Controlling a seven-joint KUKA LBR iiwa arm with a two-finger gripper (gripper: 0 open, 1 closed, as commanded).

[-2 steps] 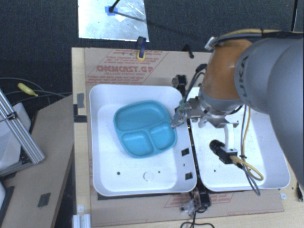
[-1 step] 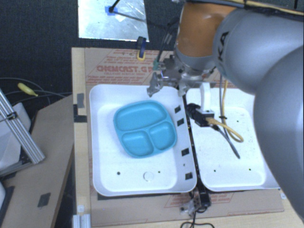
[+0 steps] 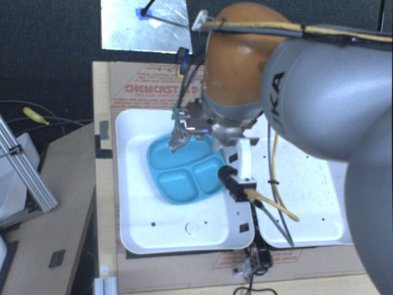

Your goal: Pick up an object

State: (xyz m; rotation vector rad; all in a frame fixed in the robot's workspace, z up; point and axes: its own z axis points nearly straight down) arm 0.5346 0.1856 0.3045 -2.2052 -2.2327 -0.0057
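A blue divided tray (image 3: pixel 184 174) lies in the left bin (image 3: pixel 132 183), toward its right wall. The gripper (image 3: pixel 179 139) hangs over the tray's far edge, seemingly touching it; whether it is parted or closed cannot be told.

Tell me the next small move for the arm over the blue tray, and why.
Probably lower the hand a little onto the upper rim of the blue plastic divided tray in the left white bin. It sits right at that rim; whether it grips the tray can't be seen.
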